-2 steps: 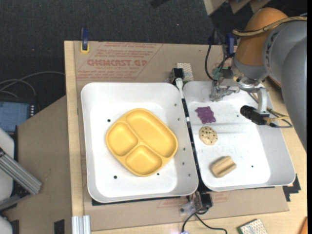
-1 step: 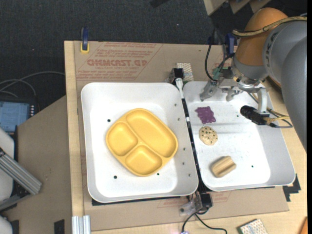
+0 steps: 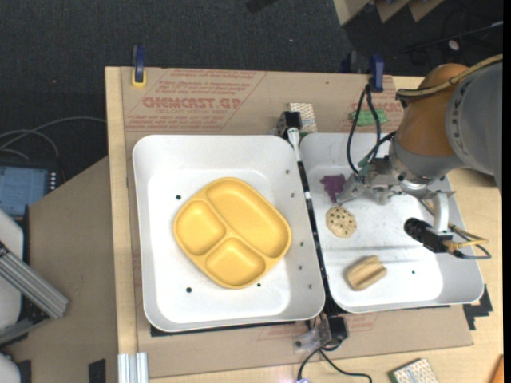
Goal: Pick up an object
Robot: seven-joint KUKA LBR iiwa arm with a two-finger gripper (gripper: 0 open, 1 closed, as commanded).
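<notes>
The purple piece (image 3: 333, 185) lay in the right bin (image 3: 399, 286), toward 10 o'clock on its floor. It was small and dark, and its shape was hard to make out. At its 3 o'clock, just beside it, was the hand (image 3: 361, 188), a tangle of grey metal seen from above. Whether it was open or closed could not be told, nor whether it touched the piece.

A speckled cookie (image 3: 342, 222) lay near the piece's 6 o'clock, and a tan roll (image 3: 366, 273) at the cookie's 5 o'clock, apart from it.

The arm (image 3: 447, 126) covered the bin's 1 o'clock corner and was cut off by the frame's edge.

At 9 o'clock, the left bin (image 3: 148, 214) held a yellow divided plate (image 3: 231, 231). The counter (image 3: 200, 94) carried red print, partly hidden by the bins.
</notes>
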